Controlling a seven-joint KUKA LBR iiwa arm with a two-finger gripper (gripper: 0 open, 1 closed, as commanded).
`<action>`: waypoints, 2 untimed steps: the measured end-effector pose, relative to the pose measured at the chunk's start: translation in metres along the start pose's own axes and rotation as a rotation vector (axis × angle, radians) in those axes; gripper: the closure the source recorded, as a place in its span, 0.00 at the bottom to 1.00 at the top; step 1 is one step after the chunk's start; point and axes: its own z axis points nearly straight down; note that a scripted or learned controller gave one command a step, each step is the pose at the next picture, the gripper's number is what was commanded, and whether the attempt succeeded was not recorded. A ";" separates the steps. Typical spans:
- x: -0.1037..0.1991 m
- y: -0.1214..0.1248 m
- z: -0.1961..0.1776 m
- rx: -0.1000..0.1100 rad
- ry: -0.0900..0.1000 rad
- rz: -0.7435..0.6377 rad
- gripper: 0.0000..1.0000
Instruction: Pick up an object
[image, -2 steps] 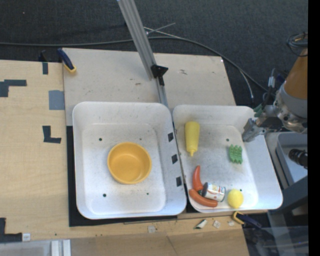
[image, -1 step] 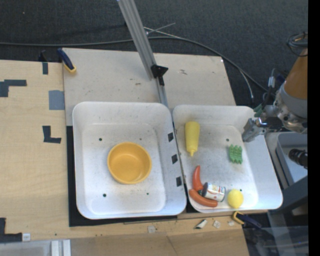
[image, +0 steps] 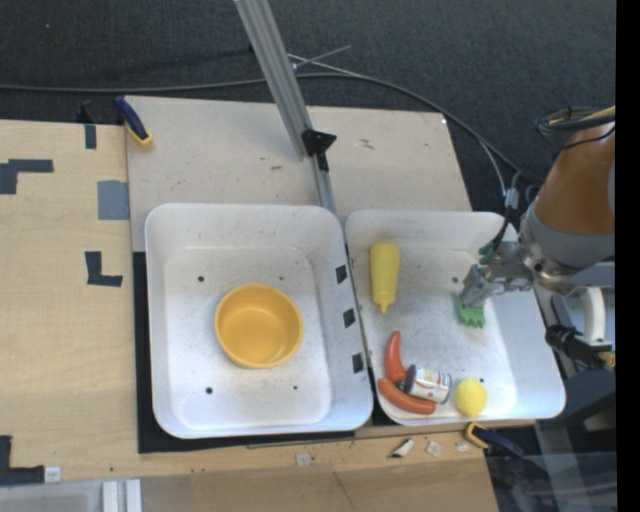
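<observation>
Camera view: gripper (image: 476, 290) over green toy (image: 472, 314); mustard bottle (image: 384, 276) well apart.

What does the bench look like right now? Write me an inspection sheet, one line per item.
Surface: pale bench bearing the left bin and right bin, side by side.
Job's things: yellow bowl in the left bin; yellow mustard bottle, green toy, red chili, hot dog, small can and lemon in the right bin.
Clutter: small scraps at the front edge.
Hand: hand above the green toy.
Cables: black cables behind the bins.
Surroundings: metal pole, tape marks.
</observation>
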 end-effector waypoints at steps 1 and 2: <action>-0.007 -0.009 0.060 0.002 0.001 0.001 0.00; -0.006 -0.010 0.115 -0.003 0.001 0.001 0.00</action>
